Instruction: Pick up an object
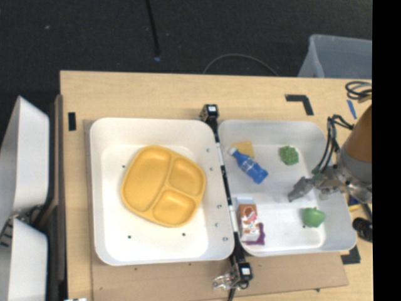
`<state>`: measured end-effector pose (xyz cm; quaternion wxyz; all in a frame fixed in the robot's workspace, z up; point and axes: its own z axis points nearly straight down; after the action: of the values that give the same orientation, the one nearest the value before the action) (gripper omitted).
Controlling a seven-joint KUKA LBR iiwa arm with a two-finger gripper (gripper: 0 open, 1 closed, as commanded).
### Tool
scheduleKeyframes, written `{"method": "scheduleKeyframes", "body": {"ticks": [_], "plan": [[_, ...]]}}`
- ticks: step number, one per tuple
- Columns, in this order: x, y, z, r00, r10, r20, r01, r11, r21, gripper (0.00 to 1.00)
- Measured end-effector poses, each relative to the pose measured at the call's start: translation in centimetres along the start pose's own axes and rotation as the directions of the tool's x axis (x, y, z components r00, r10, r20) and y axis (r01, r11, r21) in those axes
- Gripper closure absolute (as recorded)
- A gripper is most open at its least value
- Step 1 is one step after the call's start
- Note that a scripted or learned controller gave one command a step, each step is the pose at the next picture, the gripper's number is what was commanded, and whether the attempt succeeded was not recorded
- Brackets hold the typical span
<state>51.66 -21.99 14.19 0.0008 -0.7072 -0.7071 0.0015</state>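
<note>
My gripper [308, 187] hangs over the right side of the right bin [276, 243], reaching in from the right edge of the view. Nothing is visibly held in it. A round green object [312, 217] lies just below it, close to the bin's right wall. A second, rougher green object [289, 155] sits above and left of the gripper. A blue bottle [250, 166] lies slanted in the upper left of this bin, with a yellow piece [244, 147] beside its top end. A red and purple packet [250, 223] lies in the lower left corner.
The left bin [106, 231] holds a yellow divided plate [163, 185] in its middle. Dark cables [332, 143] hang from the arm by the right bin's far right wall. A pale blue box [335, 55] stands off the bench at the top right.
</note>
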Motion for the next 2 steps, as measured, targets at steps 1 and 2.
{"method": "scheduleKeyframes", "body": {"ticks": [1,2], "plan": [[-0.1,0.0,4.3,1.0,0.002,0.001,-0.002,1.0,-0.001,0.0],[-0.2,0.1,3.0,1.0,0.004,0.001,-0.004,1.0,-0.008,1.0]]}}
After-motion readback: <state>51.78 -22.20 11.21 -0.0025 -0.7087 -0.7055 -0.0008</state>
